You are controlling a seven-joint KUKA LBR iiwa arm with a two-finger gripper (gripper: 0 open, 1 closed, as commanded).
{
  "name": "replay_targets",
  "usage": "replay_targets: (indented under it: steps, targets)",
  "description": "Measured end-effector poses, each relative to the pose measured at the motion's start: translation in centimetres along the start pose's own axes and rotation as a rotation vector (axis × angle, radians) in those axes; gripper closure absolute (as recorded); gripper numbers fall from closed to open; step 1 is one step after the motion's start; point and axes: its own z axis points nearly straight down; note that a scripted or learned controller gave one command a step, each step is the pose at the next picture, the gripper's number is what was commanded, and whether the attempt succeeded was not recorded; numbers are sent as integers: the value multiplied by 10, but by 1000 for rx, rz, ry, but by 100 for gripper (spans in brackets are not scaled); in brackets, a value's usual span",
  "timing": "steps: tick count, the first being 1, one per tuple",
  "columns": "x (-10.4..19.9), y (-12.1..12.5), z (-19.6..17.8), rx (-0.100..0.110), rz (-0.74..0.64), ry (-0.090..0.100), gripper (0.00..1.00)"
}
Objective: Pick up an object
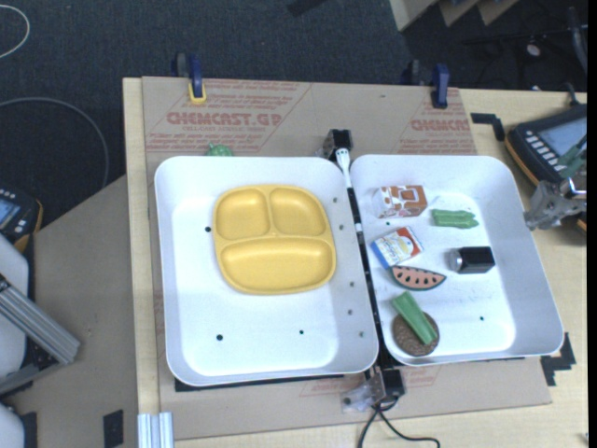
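Toy food in the right bin [499, 320]
A red watermelon slice [418, 277] lies mid-bin, near a black block [474, 259]. The claw [557, 203] sits just past the rim; apart or together, I cannot tell.

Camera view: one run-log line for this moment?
gripper: at right bin's right edge, holding nothing seen | right bin: six small items | left bin: yellow tray | pick: not done

Glossy yellow plastic plate [274, 239], smooth white plastic bins [187, 278], matt brown cardboard sheet [233, 115]
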Motion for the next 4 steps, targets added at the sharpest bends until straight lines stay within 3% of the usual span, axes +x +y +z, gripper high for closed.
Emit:
replay_targets:
  steps: [1, 2, 3, 4]
  targets:
    - [-44, 0, -59, -20, 3, -8, 100]
    - [-91, -1, -115, -20, 3, -9, 100]
    - [-21, 1, -48, -6, -7, 1, 100]
    - [-77, 4, -81, -17, 3, -8, 100]
